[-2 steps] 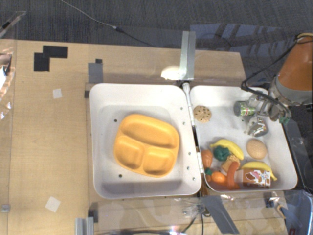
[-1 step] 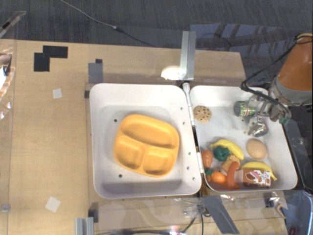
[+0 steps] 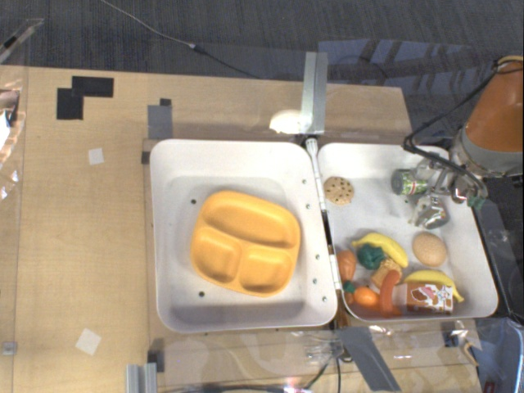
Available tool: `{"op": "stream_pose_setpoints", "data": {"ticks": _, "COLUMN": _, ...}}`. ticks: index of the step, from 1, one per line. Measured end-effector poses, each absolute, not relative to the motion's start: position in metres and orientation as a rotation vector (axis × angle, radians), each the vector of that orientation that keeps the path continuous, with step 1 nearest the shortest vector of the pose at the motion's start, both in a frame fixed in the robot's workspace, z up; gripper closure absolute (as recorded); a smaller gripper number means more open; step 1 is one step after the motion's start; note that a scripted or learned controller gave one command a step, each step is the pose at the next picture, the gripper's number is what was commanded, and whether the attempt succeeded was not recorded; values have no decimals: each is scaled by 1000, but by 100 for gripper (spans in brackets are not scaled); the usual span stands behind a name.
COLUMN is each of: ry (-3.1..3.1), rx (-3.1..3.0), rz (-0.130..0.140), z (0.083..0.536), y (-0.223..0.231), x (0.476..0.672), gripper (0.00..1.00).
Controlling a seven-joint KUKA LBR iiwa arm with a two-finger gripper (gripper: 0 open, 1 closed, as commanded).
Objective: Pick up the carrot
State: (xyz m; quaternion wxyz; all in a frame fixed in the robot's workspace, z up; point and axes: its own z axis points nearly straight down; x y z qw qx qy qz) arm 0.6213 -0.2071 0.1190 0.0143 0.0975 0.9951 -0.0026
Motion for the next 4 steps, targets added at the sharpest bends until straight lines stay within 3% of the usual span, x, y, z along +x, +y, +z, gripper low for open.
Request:
{"op": "stream_pose_setpoints", "data": {"ticks": 1, "ry": 3101, "rx": 385, "rz": -1, "z": 139, "y": -204, "x": 666, "gripper": 0}}
{"op": "stream_pose_setpoints", "data": {"ticks": 2, "ry": 3041, "rx": 727, "rz": 0, "z": 187, "y": -205, "x": 654, "gripper": 0}}
{"op": "stream_pose_setpoints", "data": {"ticks": 3, "ry": 3047, "rx": 711, "rz": 0, "z": 204, "y": -205, "x": 659, "gripper": 0}}
{"op": "stream_pose_setpoints", "data": {"ticks": 4, "ry": 3027, "rx": 784, "rz": 0, "z": 90, "y": -206, "x": 596, "gripper": 0}}
